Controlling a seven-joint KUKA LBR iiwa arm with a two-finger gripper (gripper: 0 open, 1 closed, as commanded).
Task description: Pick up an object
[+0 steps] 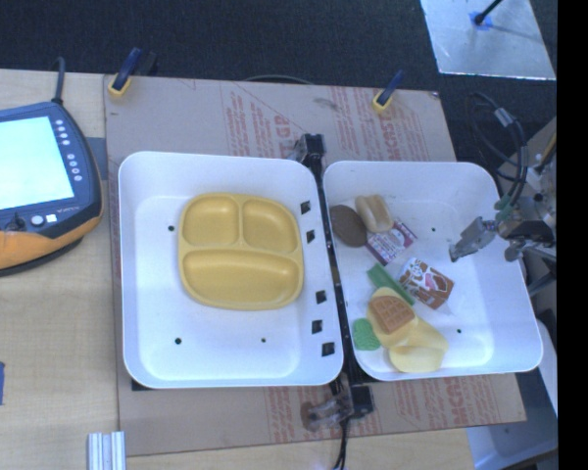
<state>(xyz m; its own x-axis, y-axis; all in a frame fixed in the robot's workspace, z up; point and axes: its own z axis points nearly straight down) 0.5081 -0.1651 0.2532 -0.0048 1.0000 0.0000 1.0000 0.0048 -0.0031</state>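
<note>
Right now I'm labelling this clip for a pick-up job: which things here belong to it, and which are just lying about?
Belongs to the job:
end effector
brown oval pebble-like toy
tan waffle-patterned toy
red-and-white printed packet
white right-hand bin

Just lying about:
yellow three-compartment plastic plate
white left-hand bin
grey-and-orange touchscreen pendant

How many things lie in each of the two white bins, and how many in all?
Left bin: 1, a yellow divided plate.
Right bin: 7, a brown piece, a tan piece, a purple packet, a red-brown packet, a green piece, a waffle and a pale yellow piece.
Total: 8
</note>
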